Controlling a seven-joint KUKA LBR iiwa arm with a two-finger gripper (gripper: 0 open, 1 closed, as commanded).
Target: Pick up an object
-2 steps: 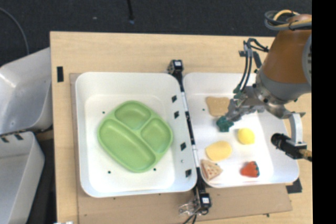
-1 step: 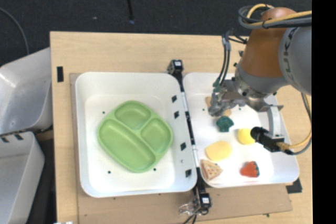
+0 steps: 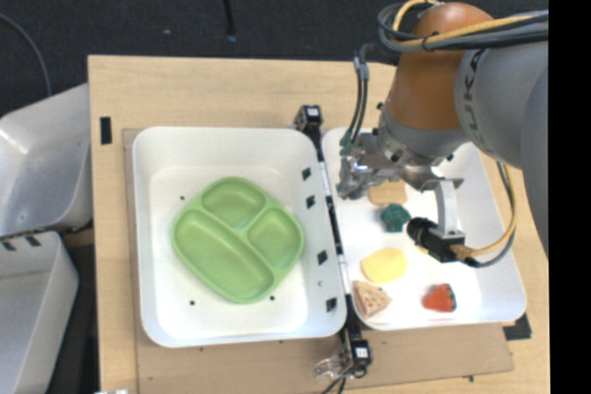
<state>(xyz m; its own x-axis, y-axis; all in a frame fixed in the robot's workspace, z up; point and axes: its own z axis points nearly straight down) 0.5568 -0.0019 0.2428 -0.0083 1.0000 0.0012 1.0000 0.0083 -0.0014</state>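
Note:
The right bin (image 3: 494, 295) holds several small items: a tan piece (image 3: 388, 193), a teal lump (image 3: 395, 216), a yellow lump (image 3: 383, 265), a tan wedge with dots (image 3: 369, 299) and a red item (image 3: 440, 298). My gripper (image 3: 355, 180) hangs low at the right bin's left side, just left of the tan piece. The wrist and orange band hide most of it from above. Nothing shows between its fingers.
A green divided plate (image 3: 238, 238) lies in the left bin (image 3: 157, 161). A black-clipped divider (image 3: 323, 208) separates the two bins. A black cable end (image 3: 434, 240) dangles over the right bin near the teal lump. White housing (image 3: 37, 161) stands left of the bench.

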